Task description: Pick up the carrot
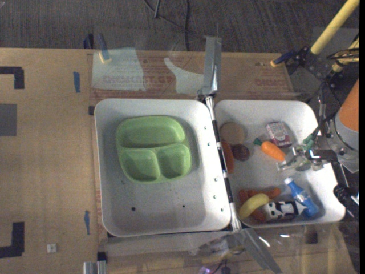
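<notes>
The fingers of the gripper (295, 160) look spread apart, and you can see nothing clamped between them; their tips sit low over the right bin (308, 112), near its right wall. The carrot (272, 150) lies free on that bin's floor just to the left of the fingertips, orange body pointing down-right, green top toward the upper left. You can see a narrow gap between it and the nearest finger. Above the carrot sits a small pink box (279, 132). To its left lie a brown round piece (232, 132) and a dark, smaller round thing (241, 152). Along the bin's front edge you have a banana (253, 205), a black-and-white cow-patterned item (281, 209) and a blue bottle (300, 197). The left bin (108, 170) holds a green plate with 3 compartments (153, 148), well apart from the gripper.
</notes>
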Action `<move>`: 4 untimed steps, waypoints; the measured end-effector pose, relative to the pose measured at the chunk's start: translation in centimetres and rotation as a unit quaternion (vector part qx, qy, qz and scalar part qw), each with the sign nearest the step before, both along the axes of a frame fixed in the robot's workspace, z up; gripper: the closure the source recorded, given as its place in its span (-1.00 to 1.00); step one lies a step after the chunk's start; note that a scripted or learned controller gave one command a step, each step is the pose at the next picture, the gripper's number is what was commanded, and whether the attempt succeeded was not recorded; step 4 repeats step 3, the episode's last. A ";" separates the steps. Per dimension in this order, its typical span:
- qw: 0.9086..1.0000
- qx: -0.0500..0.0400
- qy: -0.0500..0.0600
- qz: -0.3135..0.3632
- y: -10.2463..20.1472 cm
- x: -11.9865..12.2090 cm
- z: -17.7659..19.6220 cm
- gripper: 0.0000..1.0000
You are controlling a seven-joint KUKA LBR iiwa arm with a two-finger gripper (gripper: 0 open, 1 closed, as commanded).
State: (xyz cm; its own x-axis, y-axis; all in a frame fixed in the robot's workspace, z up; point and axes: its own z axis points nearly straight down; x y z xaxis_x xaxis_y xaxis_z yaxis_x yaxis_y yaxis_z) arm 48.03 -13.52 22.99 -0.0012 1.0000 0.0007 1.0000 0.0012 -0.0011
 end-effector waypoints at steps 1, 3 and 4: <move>1.000 0.000 -0.001 0.015 9.2 5.9 -1.3 -1.00; 0.996 -0.004 -0.015 0.086 -1.7 12.4 -13.0 -1.00; 0.996 -0.004 -0.015 0.086 -1.7 12.4 -13.0 -1.00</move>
